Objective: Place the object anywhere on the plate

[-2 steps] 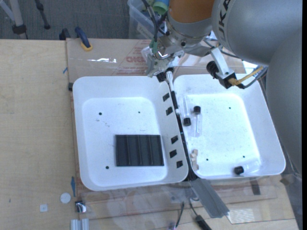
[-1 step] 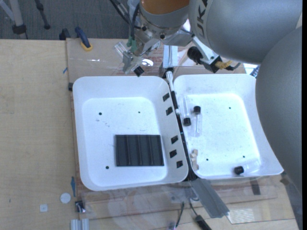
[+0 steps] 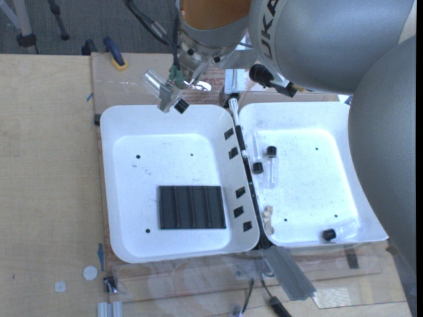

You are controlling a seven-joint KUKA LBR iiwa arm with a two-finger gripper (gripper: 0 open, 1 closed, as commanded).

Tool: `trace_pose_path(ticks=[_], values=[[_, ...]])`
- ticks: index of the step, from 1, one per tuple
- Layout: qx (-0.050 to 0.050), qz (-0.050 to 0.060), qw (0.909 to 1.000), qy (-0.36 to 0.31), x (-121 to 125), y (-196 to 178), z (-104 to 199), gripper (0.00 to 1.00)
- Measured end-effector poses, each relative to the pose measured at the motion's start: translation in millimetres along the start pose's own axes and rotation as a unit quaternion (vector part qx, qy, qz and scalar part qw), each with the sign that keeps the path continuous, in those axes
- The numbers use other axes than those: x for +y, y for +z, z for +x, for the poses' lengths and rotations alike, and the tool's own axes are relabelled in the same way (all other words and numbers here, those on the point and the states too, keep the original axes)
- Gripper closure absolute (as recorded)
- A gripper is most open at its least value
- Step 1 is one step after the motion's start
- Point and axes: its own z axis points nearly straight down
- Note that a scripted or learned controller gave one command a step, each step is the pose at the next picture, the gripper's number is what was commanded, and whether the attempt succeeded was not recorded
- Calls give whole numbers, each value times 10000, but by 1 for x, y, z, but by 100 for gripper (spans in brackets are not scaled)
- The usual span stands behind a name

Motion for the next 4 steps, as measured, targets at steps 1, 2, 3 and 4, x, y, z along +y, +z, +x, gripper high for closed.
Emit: trace_pose_path(ticks=[1, 2, 3, 4], values=[[-2, -3, 9995, -303, -15, 41, 27, 100], [-22, -26, 9858, -1679, 5, 46, 10, 100], [-32, -32, 9651, -2617, 8, 12, 6, 100], [-12, -10, 9557, -2942, 5, 16, 10, 100]])
